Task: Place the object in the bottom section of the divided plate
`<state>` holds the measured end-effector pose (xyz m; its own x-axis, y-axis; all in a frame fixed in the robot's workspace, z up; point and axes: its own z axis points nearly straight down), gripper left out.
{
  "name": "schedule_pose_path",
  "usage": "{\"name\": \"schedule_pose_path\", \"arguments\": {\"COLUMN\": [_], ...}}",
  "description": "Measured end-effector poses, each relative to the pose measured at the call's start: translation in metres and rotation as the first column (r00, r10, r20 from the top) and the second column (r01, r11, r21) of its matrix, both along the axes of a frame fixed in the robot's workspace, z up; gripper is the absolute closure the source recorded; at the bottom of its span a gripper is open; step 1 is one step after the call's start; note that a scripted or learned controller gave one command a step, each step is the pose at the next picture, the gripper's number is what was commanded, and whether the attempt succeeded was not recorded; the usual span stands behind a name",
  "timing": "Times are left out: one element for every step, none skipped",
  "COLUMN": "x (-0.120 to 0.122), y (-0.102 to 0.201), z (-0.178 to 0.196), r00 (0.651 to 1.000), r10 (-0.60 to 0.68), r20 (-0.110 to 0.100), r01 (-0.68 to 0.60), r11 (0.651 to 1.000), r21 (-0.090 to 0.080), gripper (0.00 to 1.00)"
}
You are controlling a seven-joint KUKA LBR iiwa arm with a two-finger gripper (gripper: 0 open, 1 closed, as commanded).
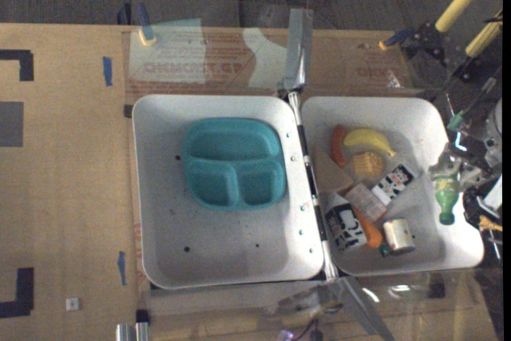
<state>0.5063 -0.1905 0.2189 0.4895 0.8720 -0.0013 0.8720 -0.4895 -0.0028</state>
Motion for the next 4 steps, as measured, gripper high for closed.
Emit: {"name": "schedule_pose_path", "arguments": {"x": [0.001,-0.022,0.018,0.033], "y": [0.070,0.032,0.112,0.190], "z": [0.015,-0.007,-0.035,-0.035], "r00": [0.997,0.991,0.960,0.875], "r10": [-0.076,0.130,0.281,0.485], "r20": [-0.001,0.000,0.000,0.003], "r01": [0.076,-0.130,-0.281,-0.485], "r11": [0.997,0.991,0.960,0.875], "r21": [0.001,0.002,0.002,0.000], "gripper": [1.00,1.00,1.00,1.00]}}
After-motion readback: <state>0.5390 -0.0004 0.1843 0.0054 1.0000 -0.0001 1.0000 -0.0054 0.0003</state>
